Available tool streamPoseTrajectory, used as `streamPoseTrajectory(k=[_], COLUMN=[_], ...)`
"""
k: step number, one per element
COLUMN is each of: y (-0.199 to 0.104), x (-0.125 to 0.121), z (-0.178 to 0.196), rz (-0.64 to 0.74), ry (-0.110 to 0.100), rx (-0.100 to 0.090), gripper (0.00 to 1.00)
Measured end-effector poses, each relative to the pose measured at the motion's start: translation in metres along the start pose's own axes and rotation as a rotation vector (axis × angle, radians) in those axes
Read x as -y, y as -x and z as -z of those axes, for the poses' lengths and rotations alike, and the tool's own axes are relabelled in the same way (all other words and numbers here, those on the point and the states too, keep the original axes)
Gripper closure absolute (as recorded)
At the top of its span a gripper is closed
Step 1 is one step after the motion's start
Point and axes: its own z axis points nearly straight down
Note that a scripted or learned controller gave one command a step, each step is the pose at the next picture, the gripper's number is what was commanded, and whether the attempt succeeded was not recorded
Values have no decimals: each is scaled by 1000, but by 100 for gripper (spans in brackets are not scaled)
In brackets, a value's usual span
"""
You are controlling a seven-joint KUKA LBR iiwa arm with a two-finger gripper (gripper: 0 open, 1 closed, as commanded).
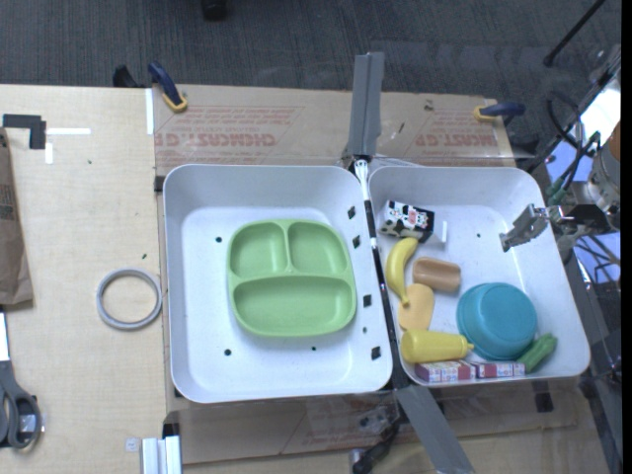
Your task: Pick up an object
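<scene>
Seemingly upright banana, long axis running near-to-far, fingers apart, ungripping, well right.

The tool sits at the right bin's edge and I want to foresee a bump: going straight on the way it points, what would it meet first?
The tool points left and slightly down-view. Bare bin floor comes first, then probably the brown cylinder; its height is unclear.

A divided plate lies mid-frame in the left bin, while the right bin holds a banana at its left, a bowl lower right, and a box along its bottom edge.
</scene>
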Motion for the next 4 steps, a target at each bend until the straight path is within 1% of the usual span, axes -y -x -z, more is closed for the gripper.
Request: streamPoseTrajectory(k=[1,2,3,4], y=[-41,-69,-70,-41], x=[38,-24,-89,-126], z=[-121,-146,-146,-162], rz=[-132,-88,355,296], ry=[0,46,42,2], rx=[-1,13,20,5], gripper=[0,0,0,0])
